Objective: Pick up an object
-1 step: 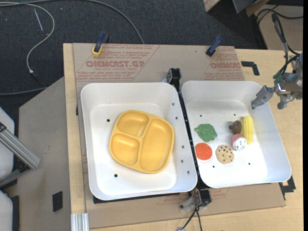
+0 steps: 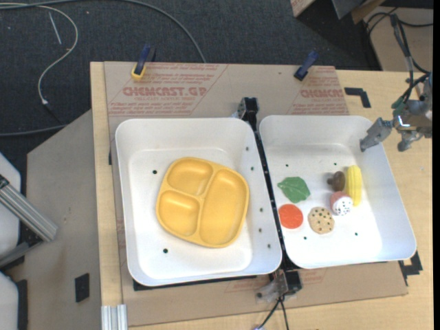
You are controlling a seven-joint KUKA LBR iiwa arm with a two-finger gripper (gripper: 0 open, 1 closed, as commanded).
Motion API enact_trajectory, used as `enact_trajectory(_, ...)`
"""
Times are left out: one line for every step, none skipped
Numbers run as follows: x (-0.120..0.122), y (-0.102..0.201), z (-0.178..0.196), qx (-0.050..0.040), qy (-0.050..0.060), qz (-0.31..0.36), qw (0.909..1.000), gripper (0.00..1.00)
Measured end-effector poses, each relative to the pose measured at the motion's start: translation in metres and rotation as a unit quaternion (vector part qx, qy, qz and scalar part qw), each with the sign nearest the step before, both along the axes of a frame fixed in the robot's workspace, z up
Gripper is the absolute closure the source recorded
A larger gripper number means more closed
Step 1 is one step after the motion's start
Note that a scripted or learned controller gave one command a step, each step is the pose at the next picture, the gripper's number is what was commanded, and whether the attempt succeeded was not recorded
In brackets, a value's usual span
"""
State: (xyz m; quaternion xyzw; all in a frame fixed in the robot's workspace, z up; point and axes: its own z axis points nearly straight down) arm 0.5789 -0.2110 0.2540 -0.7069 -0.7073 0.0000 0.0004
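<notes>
Dark carpet with loose cables surrounds the worktop, whose far part is covered by a printed cardboard sheet held by two blue clamps at the far edge. Two white bins sit side by side on it.

Toward the left edge, the left bin holds a yellow tray with three compartments, lying flat near the bin's middle. A black bracket sits at the far end of the seam between the bins.

Toward the right edge, the right bin holds a small group of toy foods near its middle: a green leaf, an orange-red disc just near-side of it, a speckled cookie beside the disc, a pink-and-white piece, a brown lump and a yellow corn cob just beside the lump. None of them is lifted.

At the right bin's far right corner, the tool hangs over the rim, well apart from the foods. Its two grey fingers stand apart with nothing between them.
</notes>
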Motion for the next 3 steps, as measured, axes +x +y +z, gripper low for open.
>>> enact_trajectory(0.001, 0.002, -0.063, 0.0011, 0.003, 0.000, 1.0000, 0.00)
enact_trajectory(-0.002, -0.006, -0.119, 0.0007, 0.001, 0.000, 1.0000, 0.00)
enact_trajectory(-0.002, -0.005, -0.170, 0.0008, 0.002, 0.000, 1.0000, 0.00)
